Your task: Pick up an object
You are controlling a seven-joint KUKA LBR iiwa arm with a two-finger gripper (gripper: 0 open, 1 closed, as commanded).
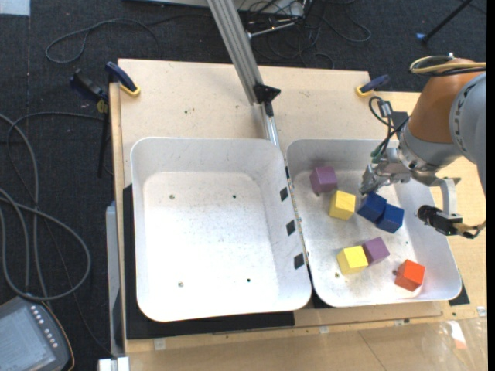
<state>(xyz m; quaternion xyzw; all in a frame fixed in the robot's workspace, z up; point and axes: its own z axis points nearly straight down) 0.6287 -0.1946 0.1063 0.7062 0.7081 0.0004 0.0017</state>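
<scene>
Arm in from the right, gripper (371, 184) down low in the right bin (433, 288), tip just above the upper blue cube (373, 205), w/ the yellow cube (342, 205) close on its left. Fingers: can't tell from this slant whether they're wide, narrow or on anything, the wrist blocks it, so no claim of a grasp. Likely target, my guess, is that blue cube, which sits touching a second blue cube (391, 218) on its lower right. That's the snag: two blocks pressed together, so a finger coming down on the shared face would jam or shove both. Better to close across the free faces, approx. along the line where nothing crowds it, and come straight down, centred, before squeezing. Watch the yellow one too, near enough to get nudged. Lift slow and vertical, check the cube rides up between the fingers. Easier picks if this fails: purple cube (323, 179) up top stands apart from the rest, and the orange cube (410, 274) sits alone near the bin's lower right corner. The other yellow cube (353, 259) and small purple cube (376, 249) are touching, same crowding problem. Left bin (155, 157) holds no blocks, just specks. Labels, brands, writing: none legible anywhere, cubes plain-faced, bin walls blank.
</scene>
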